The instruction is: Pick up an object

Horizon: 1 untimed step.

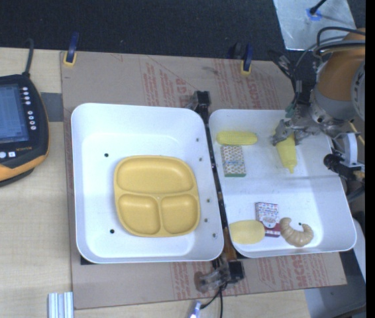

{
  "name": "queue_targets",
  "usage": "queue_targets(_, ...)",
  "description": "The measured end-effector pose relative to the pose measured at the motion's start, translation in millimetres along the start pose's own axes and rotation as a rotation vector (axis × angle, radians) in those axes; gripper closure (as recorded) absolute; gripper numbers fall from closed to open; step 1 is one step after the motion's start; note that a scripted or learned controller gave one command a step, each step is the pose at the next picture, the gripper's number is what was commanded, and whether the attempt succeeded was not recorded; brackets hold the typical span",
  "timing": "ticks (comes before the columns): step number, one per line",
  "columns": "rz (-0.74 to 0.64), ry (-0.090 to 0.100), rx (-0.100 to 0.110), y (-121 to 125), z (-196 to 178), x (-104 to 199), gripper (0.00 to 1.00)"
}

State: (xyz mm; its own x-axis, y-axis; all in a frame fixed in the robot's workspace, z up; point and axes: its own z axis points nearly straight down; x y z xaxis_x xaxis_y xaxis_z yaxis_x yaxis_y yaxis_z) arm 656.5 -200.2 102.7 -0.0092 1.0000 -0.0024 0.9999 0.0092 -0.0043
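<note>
My gripper (288,135) hangs over the far part of the right bin (326,197), with the arm coming in from the right. A long yellow piece (287,156) lies or hangs directly below it, its upper end right at the gripper's tip. Whether the two touch is unclear. Elsewhere in this bin are a yellow corn-like piece (236,138), a speckled greenish block (233,160), a small red and white box (267,212), a yellow lemon shape (247,232) and a tan croissant (297,233).
The left bin (95,138) holds a yellow divided plate (156,195). A tablet-like controller (5,128) lies on the bench at far left. Clamps (246,57) hold the cardboard at the back. Cables run behind the arm at upper right.
</note>
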Motion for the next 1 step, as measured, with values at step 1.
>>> queue_targets(1, 0.002, 0.002, 0.000, 0.6, -18.2, 64.8, 1.00)
